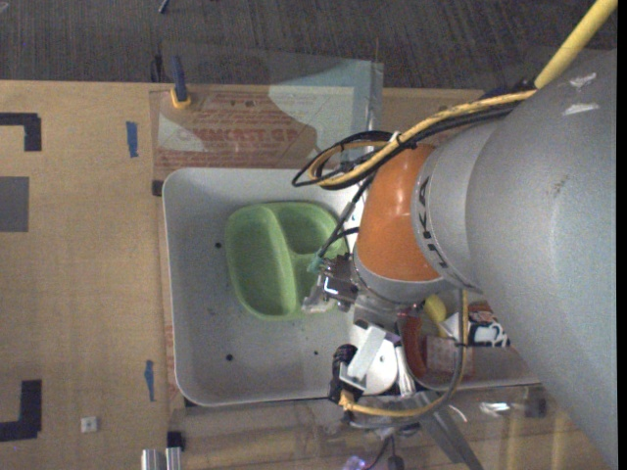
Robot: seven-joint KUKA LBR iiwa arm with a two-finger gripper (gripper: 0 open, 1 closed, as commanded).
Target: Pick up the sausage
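Brown cardboard covers the bench (78, 262), marked with black corner marks and bits of blue tape, and a dark floor runs along the top of the view. One white bin (191, 292) lies in plain sight, its left and lower rims bare, with open white floor along the left wall and across the lower left corner. A green divided dish (265, 258) sits in the middle of this bin, well apart from the left wall. The grey arm (529, 213) with its orange band (392, 223) comes in from the right and covers most of the bin's right side, with black and yellow cables looping over it. The pincer (328, 290) hangs at the dish's right edge, touching it or just beside it; whether it is open or closed cannot be told, and nothing can be seen held in it. The sausage cannot be picked out with certainty: the closest match is a reddish-brown curved shape (419, 355) near the bin's lower rim, to the right of and below the pincer, largely hidden by the wrist. A yellow piece (436, 309) and a black-and-white item (487, 333) crowd just beside that shape, so little room shows there, while the bin's left half is open.
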